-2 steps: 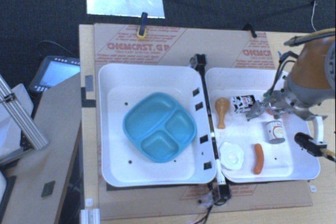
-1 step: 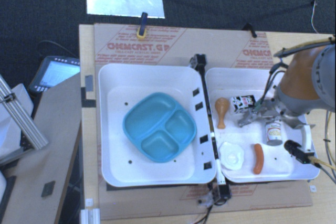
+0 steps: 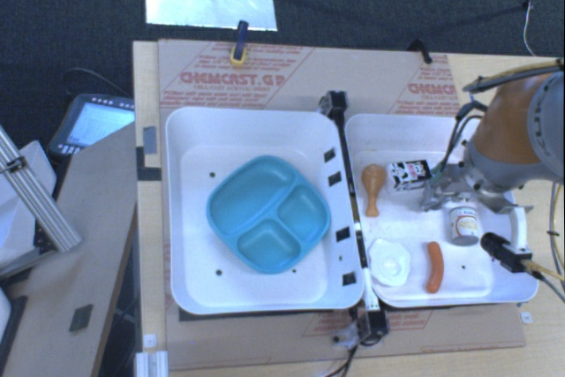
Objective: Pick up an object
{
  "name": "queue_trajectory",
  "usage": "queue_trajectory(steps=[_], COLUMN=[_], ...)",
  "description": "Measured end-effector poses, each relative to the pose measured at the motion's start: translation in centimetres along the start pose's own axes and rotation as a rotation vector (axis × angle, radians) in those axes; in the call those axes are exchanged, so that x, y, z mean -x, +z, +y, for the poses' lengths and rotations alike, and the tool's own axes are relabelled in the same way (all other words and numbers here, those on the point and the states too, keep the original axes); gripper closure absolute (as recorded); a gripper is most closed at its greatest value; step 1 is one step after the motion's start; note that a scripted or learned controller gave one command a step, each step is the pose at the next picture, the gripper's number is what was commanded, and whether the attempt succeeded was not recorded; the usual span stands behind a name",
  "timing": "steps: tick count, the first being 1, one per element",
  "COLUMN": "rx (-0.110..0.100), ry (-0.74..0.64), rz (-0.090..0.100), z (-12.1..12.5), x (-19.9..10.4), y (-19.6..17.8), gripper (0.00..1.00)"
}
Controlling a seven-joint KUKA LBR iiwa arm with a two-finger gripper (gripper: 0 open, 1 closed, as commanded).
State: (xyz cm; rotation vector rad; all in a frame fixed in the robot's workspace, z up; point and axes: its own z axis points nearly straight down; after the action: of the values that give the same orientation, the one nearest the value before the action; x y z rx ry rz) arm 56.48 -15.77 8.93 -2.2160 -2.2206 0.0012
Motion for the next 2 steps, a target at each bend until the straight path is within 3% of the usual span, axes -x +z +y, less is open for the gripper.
queue_trajectory(steps=[2], rx=[0.007], ry=[-0.003], rz=[-0.003], z=[0.7], x=[-0.2], y=[-10.1], gripper=[1.0])
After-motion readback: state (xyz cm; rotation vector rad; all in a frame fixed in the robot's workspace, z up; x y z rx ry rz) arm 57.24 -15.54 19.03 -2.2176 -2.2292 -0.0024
